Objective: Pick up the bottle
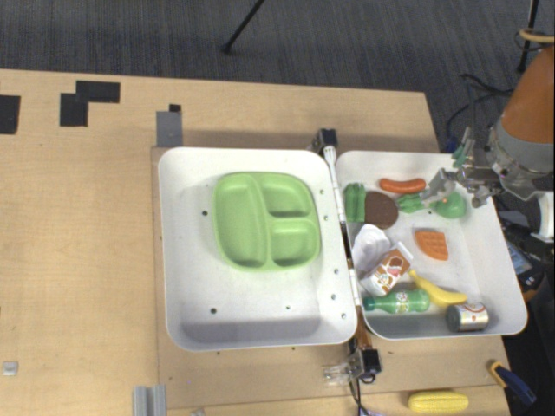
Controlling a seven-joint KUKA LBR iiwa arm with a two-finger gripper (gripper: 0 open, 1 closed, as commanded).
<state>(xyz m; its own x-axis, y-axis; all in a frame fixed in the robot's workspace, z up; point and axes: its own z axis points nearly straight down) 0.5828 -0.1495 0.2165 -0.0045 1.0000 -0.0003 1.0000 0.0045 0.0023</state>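
Note:
The bottle is green with a pale label. It lies on its side near the front wall of the right bin, between a snack box and a banana. My gripper hovers over the far right part of that bin, just above a green toy. It is well away from the bottle, which lies toward the front left of it. Nothing is visibly held.
The right bin also holds a hot dog, a brown disc, a green block, an orange slice, a white pouch and a can. A green divided plate sits in the left bin.

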